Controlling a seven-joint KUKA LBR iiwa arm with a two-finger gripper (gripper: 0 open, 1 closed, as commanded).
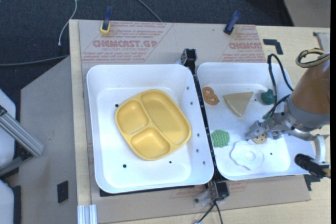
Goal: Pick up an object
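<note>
Small tan object (259,139), perhaps a cracker or biscuit, lies on the floor of the right bin (226,72), directly under the tip of the tool (257,131). The tool's metal fingers come down at it from the right, and their ends sit on or just above it; whether they are open, closed or gripping it cannot be told from this angle. The grey arm (310,113) with its brownish-orange band (315,89) leans in over the bin's right side, and a black cable (274,73) loops above it.

Around that spot in the same bin are other play-food pieces. A white fried egg (245,156) lies just below the tool, close to the bin's front wall. A green bumpy piece like broccoli (220,138) rests to the left, near the wall shared with the other bin. A tan wedge (238,102), shaped like a slice of bread or cheese, lies above the tool, and a brown pretzel (210,96) lies to the wedge's left. A small teal piece (268,96) sits right of the wedge, near the arm.

The left bin (105,113) holds a yellow divided tray (152,123) with three compartments, lying flat and turned at a slant. Both bins rest on the table (136,42), whose cardboard-like top carries red printed lettering and two clamps (106,23) on its far edge.
</note>
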